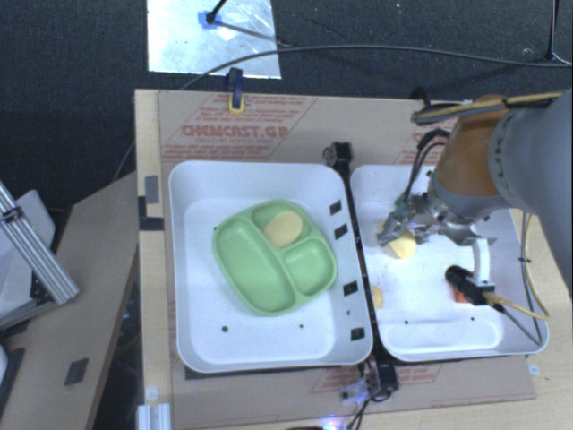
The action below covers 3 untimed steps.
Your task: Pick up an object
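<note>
The worktop (269, 128) is carrying two white bins side by side. The arm (506, 159) is reaching over the right bin (430, 340). A green divided plate (260, 280) is lying mid left bin (192, 240) and holding a pale yellow piece (285, 229) in its top compartment. The gripper (391, 234) is sitting at a yellow lump (405, 249) near the right bin's left wall; its grip state cannot be told. A yellow crumb (377, 296) is lying against that wall.

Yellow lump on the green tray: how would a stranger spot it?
Look in the left white bin, at the green divided tray. The yellow lump sits in its upper small compartment; another yellow piece lies in the right bin.
</note>
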Available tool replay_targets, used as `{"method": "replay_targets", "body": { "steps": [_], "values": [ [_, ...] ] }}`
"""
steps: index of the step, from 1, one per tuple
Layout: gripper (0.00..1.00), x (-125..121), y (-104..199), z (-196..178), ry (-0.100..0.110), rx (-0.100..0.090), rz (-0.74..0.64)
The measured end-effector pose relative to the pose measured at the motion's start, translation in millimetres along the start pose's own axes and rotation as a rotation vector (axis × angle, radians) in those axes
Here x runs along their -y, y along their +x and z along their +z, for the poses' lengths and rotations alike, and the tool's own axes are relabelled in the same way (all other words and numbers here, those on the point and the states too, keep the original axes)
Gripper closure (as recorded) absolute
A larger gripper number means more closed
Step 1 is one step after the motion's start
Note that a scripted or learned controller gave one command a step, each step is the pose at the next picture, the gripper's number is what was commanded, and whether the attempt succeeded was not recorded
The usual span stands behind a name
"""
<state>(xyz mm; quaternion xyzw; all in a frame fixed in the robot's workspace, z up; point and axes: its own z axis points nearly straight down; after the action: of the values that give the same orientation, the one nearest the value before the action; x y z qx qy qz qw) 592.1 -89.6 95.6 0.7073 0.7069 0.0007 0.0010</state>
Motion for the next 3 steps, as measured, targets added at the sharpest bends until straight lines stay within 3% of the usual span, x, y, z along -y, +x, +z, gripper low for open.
{"method": "replay_targets", "body": {
  "steps": [2, 3],
  "values": [
    [1.00, -12, 9, -101, -0.006, 0.000, -0.006],
    [1.00, -13, 10, -108, -0.001, 0.000, -0.005]
  ]
}}
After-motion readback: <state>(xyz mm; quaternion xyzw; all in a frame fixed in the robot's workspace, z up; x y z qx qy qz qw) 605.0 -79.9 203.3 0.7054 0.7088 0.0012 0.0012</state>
